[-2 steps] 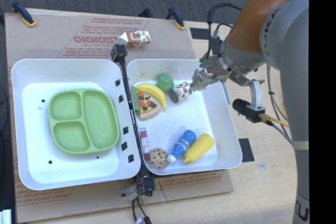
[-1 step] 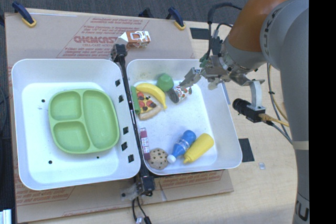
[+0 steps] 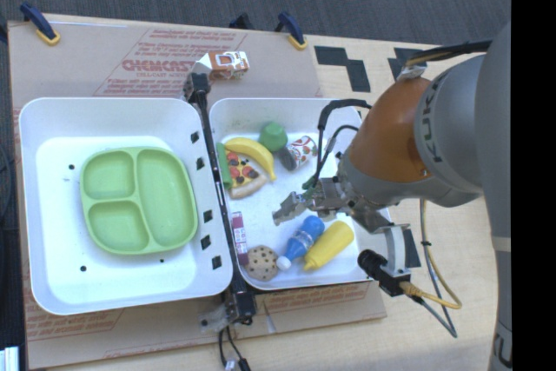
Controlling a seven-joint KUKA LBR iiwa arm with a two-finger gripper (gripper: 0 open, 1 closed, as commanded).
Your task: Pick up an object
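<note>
My gripper (image 3: 289, 208) hangs over the middle of the right bin (image 3: 343, 110), just above and to the left of a blue bottle (image 3: 303, 240). A yellow mustard bottle (image 3: 330, 245) lies beside the blue one. To the gripper's upper left are a banana (image 3: 252, 154), a pizza slice (image 3: 242, 174), a green ball-like item (image 3: 274, 135) and a small red-and-white can (image 3: 301, 150). A speckled cookie (image 3: 261, 261) sits at the bin's near left corner. Nothing is seen held.
The left bin (image 3: 43, 213) holds a green divided plate (image 3: 138, 201). A small orange-and-white carton (image 3: 228, 63) lies on the cardboard behind the bins. A thin pink packet (image 3: 239, 232) lies along the right bin's left wall. The arm's orange band (image 3: 391, 139) covers the bin's right side.
</note>
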